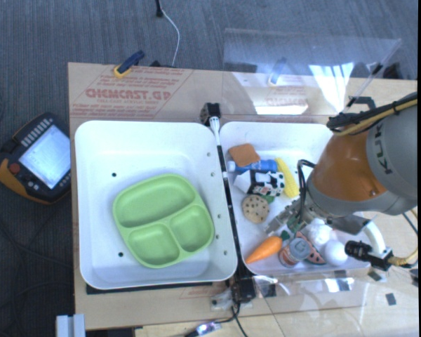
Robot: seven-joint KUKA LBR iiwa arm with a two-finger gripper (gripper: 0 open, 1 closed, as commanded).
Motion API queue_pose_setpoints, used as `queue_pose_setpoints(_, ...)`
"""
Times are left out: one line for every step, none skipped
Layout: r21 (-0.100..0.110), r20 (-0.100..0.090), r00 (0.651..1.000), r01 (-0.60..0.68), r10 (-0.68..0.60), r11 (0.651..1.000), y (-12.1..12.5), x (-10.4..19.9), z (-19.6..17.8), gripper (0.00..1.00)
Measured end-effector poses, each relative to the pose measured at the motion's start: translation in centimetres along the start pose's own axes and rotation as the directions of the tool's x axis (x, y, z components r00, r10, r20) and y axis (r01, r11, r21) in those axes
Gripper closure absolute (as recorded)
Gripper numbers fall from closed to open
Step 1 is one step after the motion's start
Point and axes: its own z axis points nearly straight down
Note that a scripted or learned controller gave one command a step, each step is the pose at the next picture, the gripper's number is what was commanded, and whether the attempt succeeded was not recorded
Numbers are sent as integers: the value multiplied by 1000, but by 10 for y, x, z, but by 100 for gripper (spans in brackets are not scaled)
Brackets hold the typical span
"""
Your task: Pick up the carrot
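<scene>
carrot (264,248) near the right bin's (323,130) front edge — gripper (289,222) just above-right, grip state impossible to tell.

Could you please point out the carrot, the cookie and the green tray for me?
carrot (265,248), camera view, middle of its orange body.
cookie (254,208), camera view, centre of its face.
green tray (142,208), camera view, largest compartment's floor.

Two white bins, the left bin (91,188) and the right bin (295,135). One green divided plate (163,220) in the left. In the right: one carrot (264,248), one cookie (254,207), one toy cow (266,183), one yellow piece (288,176), one small can (297,251).
</scene>
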Motion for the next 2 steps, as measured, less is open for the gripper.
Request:
queue_pose_setpoints(2, -2, 1000, 0, 0, 1000, -1, 1, 1, 0)
queue_pose_setpoints(3, -10, 980, -199, 199, 980, -2, 0, 10, 0)
